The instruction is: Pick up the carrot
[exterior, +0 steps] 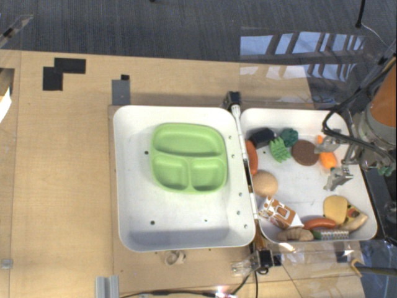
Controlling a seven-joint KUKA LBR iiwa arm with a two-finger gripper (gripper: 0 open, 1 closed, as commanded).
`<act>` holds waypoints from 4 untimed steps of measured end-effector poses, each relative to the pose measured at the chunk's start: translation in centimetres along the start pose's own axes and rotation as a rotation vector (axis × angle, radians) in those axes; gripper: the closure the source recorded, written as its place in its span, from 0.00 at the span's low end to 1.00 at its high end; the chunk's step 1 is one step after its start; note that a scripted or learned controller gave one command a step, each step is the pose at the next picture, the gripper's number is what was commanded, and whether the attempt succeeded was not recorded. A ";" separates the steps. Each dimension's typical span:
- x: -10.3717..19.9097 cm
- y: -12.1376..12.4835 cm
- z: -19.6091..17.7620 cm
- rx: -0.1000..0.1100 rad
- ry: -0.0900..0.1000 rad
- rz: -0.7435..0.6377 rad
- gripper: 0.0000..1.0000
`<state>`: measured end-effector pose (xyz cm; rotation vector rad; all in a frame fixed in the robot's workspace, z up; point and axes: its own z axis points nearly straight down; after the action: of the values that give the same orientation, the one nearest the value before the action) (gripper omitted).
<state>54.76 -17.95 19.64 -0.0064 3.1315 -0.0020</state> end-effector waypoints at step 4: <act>0.7 -0.2 10.2 0.008 -0.017 -0.418 0.00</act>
<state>54.13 -18.16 9.47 -0.6522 3.0461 -0.0176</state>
